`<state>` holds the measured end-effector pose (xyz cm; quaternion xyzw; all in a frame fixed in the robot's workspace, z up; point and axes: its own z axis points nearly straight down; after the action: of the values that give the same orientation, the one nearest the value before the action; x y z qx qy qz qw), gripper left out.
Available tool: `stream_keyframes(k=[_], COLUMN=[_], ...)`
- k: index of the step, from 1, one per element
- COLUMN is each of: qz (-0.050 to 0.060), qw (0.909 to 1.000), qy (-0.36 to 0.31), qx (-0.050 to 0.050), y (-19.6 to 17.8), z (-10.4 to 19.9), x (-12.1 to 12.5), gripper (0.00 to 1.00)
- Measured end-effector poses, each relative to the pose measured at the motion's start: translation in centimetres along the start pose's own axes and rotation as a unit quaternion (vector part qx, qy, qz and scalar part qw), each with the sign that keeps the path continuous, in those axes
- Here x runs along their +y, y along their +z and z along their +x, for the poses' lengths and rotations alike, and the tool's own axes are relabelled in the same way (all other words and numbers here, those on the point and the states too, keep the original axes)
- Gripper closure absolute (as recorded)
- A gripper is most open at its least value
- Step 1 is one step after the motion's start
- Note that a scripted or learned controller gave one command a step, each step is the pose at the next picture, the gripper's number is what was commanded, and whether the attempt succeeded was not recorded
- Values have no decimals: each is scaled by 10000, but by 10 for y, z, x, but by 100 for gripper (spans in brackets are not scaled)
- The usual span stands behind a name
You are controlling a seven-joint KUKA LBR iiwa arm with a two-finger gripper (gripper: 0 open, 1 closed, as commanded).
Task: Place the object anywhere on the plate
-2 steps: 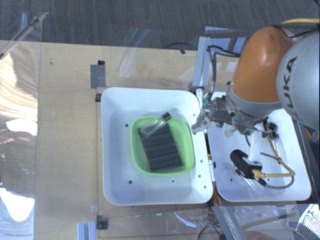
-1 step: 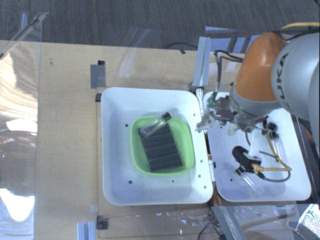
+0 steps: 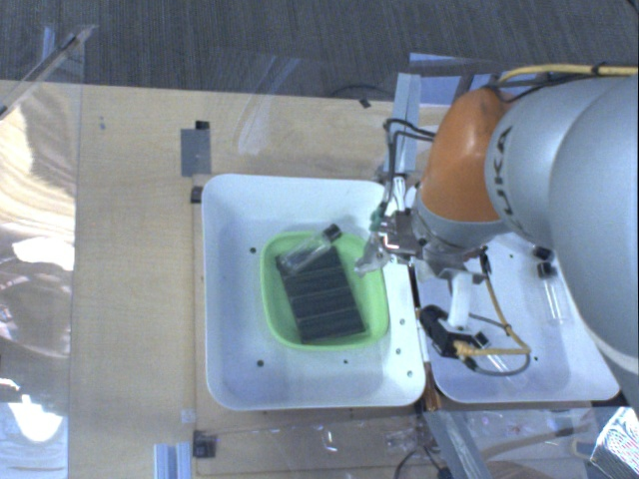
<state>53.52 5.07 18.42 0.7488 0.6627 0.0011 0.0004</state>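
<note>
Since the task accepts any spot on the plate, contact matters more than exact placement. The green plate [image 3: 268, 289] sits in the left bin [image 3: 215, 297]. A dark ridged block [image 3: 321, 295] lies flat on it at a slant and covers most of the plate's floor. A clear vial [image 3: 303, 254] with a black cap lies tilted across the end of the block, cap end toward the jaws. Judgement: the vial is probably the task's object; it rests on the plate by way of the block, so the placing looks done or nearly so. The gripper [image 3: 380, 241] hangs over the plate rim nearest the arm, beside the wall shared with the right bin [image 3: 589, 372]. The grey arm and its orange band overhang it, so whether the jaws are parted or clenched cannot be told. The vial lies just past the jaws on the side away from the arm, near but apart, with no contact visible. The block lies past the jaws too, lower on the plate. Behind the jaws, on the arm's far side, a small clear tube [image 3: 551, 295] lies in the right bin.
</note>
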Motion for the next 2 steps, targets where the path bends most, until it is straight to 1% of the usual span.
stream_keyframes(k=[1,2], qz=[-26,-53], qw=[9993,9992], qy=[-366,-396], qx=[-2,2], y=[-45,-56], z=[-52,-50], x=[11,12], gripper=[0,100])
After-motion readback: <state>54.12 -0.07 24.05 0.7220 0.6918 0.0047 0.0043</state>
